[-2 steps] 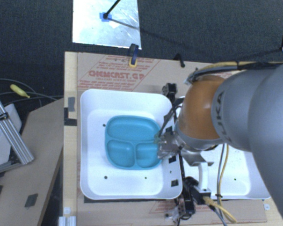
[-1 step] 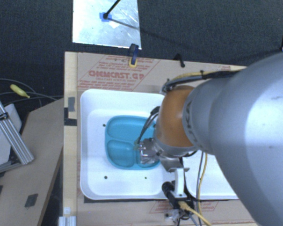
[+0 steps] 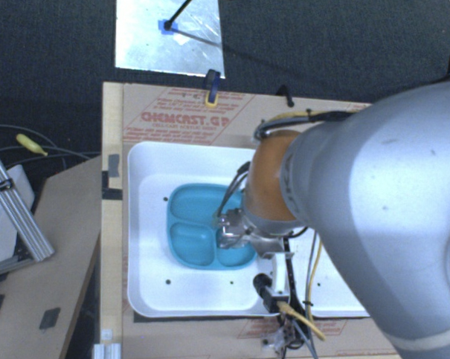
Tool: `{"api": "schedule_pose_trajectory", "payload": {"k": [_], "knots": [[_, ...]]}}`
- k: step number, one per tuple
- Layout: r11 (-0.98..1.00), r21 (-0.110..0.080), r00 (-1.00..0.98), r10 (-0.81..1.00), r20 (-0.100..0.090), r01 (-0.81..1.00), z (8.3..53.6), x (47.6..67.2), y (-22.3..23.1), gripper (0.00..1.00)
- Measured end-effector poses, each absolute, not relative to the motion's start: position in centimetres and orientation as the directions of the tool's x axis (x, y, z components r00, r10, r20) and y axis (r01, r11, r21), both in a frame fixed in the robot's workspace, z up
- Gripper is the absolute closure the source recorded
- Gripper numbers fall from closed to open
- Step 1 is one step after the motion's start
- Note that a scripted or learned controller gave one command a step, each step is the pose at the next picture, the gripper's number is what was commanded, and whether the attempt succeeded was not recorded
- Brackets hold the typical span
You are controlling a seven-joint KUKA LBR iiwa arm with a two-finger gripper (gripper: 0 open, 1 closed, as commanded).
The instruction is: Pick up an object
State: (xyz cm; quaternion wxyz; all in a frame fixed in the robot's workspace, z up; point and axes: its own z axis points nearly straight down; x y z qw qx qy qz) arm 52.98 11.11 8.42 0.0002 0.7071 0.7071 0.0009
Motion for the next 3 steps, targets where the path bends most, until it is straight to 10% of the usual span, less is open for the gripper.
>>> {"api": "schedule_pose_trajectory", "payload": {"k": [1, 3], "knots": [[0.001, 0.007, -0.001, 1.0, 0.003, 1.0, 9.8, 53.1, 11.2, 1.0], [0.007, 0.019, -0.007, 1.0, 0.005, 1.0, 34.5, 52.4, 8.2, 1.0]]}}
